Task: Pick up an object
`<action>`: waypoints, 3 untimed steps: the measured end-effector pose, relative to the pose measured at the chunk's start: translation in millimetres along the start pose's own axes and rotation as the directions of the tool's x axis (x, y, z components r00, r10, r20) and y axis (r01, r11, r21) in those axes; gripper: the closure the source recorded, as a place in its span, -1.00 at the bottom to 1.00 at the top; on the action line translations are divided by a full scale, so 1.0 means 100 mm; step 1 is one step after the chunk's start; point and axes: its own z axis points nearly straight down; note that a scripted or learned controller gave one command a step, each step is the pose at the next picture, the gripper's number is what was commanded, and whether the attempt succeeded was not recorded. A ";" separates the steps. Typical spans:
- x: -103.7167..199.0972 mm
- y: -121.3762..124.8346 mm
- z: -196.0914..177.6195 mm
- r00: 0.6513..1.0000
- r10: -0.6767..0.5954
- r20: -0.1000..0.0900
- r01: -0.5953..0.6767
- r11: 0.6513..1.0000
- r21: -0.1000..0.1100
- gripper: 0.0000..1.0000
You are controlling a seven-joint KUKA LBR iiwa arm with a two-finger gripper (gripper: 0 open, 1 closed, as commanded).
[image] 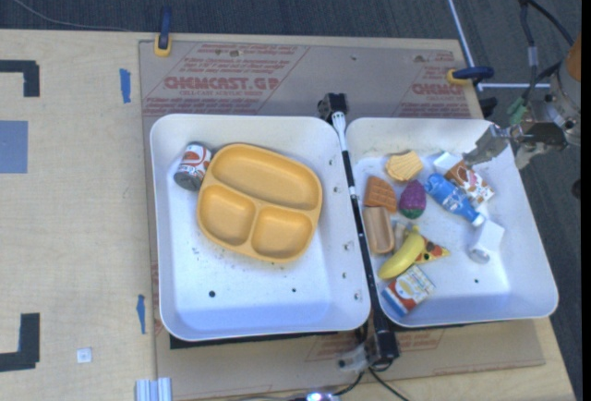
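While the grey arm reaches in from the right edge, its two-finger gripper [484, 146] hangs over the far right corner of the right-hand shallow white bin [531, 284]; whether it is wide or narrow cannot be told from this slant, and nothing shows clearly in its grasp.

Just below the gripper tip lies a small orange-and-white packet [468, 181], touching a blue plastic bottle [452, 198] that lies on its side. Toward the bin's far left part sits a tan ridged cracker-like toy [404, 166], with a purple rounded toy fruit [413, 200] just nearer. Against the bin's left wall rest a brown wedge-shaped toy [379, 192] and, beneath it, a pale tan oblong block [379, 230]. A yellow toy banana [405, 256] lies near the middle, and a red-and-white small carton [407, 289] sits at the near left corner.

The left-hand shallow white bin [249, 311] holds a yellow three-compartment plastic tray [259, 201] and, touching its far left rim, a red-and-silver drink can [191, 165] lying on its side. Both bins rest on a brown printed cardboard sheet [222, 80] over the pale wooden surface [74, 233].
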 end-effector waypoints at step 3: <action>-0.06 0.28 1.20 1.000 0.002 0.018 -0.001 1.000 -0.029 -1.00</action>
